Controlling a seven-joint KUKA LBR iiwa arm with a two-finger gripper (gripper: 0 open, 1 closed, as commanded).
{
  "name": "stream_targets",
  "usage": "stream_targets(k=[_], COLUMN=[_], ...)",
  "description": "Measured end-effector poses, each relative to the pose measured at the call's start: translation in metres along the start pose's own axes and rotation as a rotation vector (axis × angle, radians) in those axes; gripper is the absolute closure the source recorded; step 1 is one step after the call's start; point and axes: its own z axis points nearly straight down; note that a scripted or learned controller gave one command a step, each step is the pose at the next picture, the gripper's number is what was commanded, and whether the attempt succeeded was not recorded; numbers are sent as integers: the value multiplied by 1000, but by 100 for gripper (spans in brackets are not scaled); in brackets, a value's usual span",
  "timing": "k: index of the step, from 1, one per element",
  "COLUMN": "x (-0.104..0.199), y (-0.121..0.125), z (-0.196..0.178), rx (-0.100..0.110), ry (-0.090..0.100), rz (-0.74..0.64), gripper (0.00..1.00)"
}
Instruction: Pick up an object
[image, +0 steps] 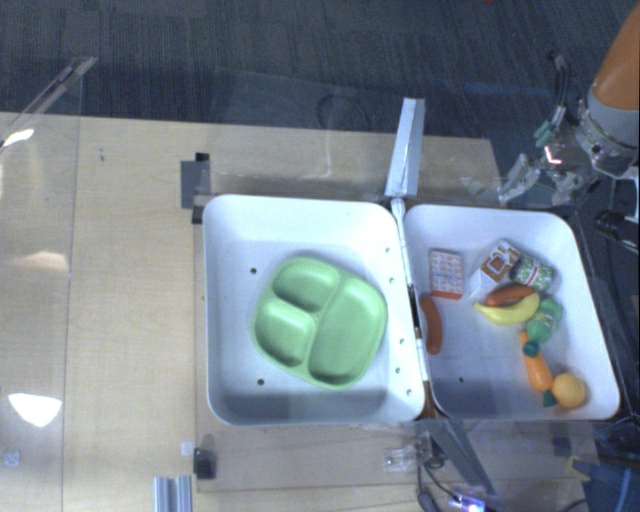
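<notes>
A wooden bench (100, 300) lay under the slanted overhead camera, carrying two shallow white bins side by side. The left bin (225, 230) held a green tray (320, 320) with three compartments, sitting flat near its middle. A metal bar (405, 150) rose from the seam between the bins toward the far edge.

The right bin (580, 250) held a cluster of small toy foods. Against its left wall lay a reddish sausage (432, 322), and just above it a small flat packet (446, 272) with a pinkish grid print. Toward the bin's right half sat a small printed box (497, 262) touching a green can (531, 272). Just below them a banana (505, 311) lay with a red-brown item on top of it. A green item (544, 318) sat beside the banana's right end. Lower down lay a carrot (538, 370), and next to it a lemon (569, 390) near the bin's right corner.

At the far right, the gripper (545, 165) hung above the bench just beyond the right bin's far rim, apart from all the objects. Its fingers carried nothing; how widely they stood apart could not be told.
</notes>
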Motion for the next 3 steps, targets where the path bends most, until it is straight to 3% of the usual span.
stream_targets(k=[1, 2, 3], x=[-3, -22, -20], y=[-24, -7, -3], z=[122, 179, 164], rx=[2, -3, -14], ry=[0, -1, -4], rz=[154, 170, 162], gripper=[0, 0, 100])
